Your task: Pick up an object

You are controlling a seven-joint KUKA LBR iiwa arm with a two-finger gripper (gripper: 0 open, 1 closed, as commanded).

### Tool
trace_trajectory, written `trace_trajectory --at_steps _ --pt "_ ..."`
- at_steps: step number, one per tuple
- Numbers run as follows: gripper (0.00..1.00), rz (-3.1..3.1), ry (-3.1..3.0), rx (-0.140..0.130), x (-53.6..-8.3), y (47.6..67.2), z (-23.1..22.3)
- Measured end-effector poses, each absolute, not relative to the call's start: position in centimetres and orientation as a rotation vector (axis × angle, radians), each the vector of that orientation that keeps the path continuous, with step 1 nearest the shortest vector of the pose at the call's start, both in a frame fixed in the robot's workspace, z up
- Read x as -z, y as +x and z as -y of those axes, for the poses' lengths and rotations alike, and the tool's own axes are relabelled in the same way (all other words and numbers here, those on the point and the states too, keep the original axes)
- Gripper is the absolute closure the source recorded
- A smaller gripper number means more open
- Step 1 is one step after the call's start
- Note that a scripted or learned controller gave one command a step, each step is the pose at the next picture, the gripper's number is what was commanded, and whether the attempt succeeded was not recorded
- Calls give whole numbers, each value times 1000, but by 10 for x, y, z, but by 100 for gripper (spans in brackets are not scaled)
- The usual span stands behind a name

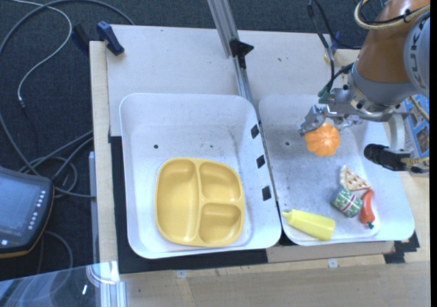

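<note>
Fingers of the gripper (319, 123) are seen at the top of an orange pumpkin-shaped toy (322, 140), but whether they are spread or pinching it cannot be told; the metal tips are small and blurred against the toy. Partial white lettering, "KU", can be read on the grey arm (392, 46) at the view's right edge, where the arm is cut off. The pumpkin toy sits in the right bin (293, 183), near its far edge. Toward that bin's near right corner a waffle-patterned piece (353, 179), a green and red wrapped item (347, 202) and a red-orange carrot-like toy (368, 207) are clustered; a yellow bottle-shaped toy (310, 223) lies along the near edge. A yellow divided tray (199, 200) rests in the left bin (177, 118).
</note>
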State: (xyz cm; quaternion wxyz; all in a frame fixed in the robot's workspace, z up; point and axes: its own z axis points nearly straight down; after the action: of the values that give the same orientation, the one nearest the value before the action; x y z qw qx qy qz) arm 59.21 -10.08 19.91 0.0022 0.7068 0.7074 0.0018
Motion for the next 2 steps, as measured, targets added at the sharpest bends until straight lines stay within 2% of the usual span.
trace_trajectory --at_steps 1,2 --pt "100 -2221 2218 -4 -220 593 100" --pt "100 -2229 2213 -5 -231 602 46"
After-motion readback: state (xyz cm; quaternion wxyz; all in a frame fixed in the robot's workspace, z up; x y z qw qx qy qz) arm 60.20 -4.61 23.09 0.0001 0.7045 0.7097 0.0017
